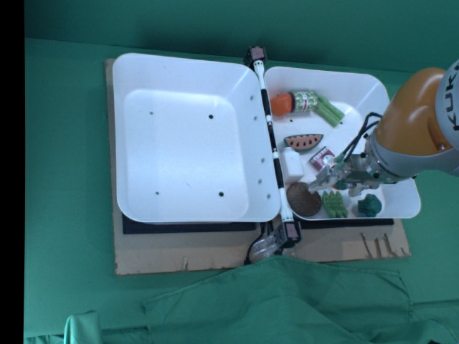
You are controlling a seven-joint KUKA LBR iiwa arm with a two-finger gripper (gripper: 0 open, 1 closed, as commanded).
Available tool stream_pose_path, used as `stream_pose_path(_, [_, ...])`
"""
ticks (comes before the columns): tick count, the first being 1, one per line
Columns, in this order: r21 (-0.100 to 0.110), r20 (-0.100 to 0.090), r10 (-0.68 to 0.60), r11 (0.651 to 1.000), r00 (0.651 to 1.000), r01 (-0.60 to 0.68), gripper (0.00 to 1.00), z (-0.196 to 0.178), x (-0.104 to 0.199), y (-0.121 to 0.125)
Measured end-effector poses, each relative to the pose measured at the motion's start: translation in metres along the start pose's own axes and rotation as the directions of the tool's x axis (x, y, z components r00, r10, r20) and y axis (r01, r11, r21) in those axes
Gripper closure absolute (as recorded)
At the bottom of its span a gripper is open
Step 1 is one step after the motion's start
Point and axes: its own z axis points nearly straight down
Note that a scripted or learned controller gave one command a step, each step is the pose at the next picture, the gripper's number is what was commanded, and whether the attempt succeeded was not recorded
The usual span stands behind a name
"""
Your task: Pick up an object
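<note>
The right bin holds several items. A bottle with an orange cap and green stalks lie at its far side. A watermelon slice, a white block and a small pink packet sit mid-bin. A brown round piece, a green ridged vegetable and a dark green broccoli lie along the near wall. My gripper is low in this bin, between the pink packet and the ridged vegetable, just right of the brown piece.
The left bin lies beside it, across a black-and-white rail. Both bins rest on a cardboard sheet. Rumpled green cloth lies at the front. The arm's orange band hangs over the right bin's right side.
</note>
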Motion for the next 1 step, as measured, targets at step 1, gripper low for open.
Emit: stream_pose_path(1, [0.007, 0.000, -0.005, 1.000, 1.000, 0.005, 1.00, -0.0641, -0.0045, -0.0001])
